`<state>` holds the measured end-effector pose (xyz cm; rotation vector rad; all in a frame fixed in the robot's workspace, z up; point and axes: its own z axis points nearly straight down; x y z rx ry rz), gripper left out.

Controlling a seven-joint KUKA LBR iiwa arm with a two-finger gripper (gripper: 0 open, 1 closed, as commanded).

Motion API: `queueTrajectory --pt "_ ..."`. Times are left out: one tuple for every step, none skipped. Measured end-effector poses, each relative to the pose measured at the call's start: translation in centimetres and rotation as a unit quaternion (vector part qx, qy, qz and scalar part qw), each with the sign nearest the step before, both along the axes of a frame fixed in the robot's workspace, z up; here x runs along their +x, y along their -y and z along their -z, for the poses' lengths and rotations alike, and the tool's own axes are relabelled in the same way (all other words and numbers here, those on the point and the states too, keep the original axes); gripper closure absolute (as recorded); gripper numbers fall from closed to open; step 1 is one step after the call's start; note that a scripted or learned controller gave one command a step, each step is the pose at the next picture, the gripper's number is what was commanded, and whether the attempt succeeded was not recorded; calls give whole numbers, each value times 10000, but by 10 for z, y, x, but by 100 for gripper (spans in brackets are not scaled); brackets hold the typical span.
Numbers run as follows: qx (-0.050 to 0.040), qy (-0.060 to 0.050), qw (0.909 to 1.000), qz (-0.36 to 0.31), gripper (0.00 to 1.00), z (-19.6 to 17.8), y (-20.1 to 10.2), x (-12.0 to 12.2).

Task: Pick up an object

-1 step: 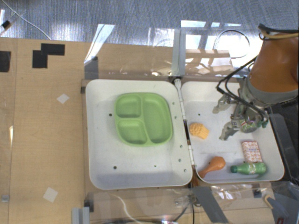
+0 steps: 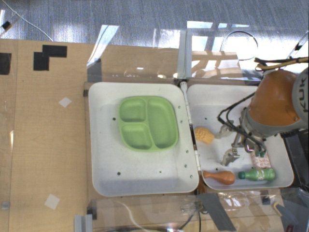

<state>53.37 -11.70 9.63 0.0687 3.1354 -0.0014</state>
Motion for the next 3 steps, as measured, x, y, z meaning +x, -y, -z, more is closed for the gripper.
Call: queueTrajectory --pt "-7 55 10000 -47 100 -14 -2 4" --pt "8 62 9956 -933 100 -136 -109 -26" --pt "-10 -2 9699 -2436 100 -94 -35 -36"
